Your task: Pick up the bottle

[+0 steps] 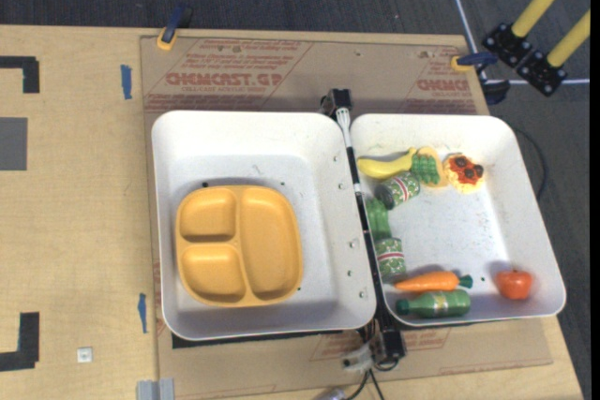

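The left bin (178, 145) carries a yellow divided tray (239, 244) toward its front-left; in the right bin (525, 201) the green bottle (433, 303) lies on its side along the front edge, just beside a carrot (427, 282); a tomato (514, 284) sits by the front-right corner, a banana (384, 166) near the back-left; the hand's state cannot be told.

Arm pose, claw state: cannot tell.
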Available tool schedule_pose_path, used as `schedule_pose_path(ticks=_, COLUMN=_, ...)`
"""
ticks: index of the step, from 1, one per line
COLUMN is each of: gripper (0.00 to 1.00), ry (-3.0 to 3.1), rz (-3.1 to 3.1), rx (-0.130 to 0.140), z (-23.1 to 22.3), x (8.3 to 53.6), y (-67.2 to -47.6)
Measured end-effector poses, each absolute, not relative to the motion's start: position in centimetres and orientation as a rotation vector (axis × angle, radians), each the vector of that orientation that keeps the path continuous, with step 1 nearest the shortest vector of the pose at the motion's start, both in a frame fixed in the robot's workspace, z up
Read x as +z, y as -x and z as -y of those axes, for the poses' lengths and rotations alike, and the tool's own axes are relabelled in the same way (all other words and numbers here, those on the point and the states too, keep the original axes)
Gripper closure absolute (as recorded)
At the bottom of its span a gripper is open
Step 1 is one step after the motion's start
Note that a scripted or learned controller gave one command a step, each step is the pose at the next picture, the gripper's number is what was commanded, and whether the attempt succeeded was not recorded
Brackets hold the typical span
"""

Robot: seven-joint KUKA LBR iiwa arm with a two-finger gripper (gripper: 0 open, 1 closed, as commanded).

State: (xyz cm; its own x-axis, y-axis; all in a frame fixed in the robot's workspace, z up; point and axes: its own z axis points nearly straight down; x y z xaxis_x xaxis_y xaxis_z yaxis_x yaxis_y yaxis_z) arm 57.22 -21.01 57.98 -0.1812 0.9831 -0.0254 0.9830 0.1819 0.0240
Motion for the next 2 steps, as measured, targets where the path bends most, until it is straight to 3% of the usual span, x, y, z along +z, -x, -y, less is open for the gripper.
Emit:
schedule_pose_path(ticks=1, gripper=1.0, ry=-1.983, rz=-2.384, rx=0.004, z=21.01, x=59.1, y=-57.27)
schedule_pose_path(ticks=2, gripper=0.0, ry=-1.983, rz=-2.384, rx=0.004, z=21.01, x=59.08, y=-57.28)
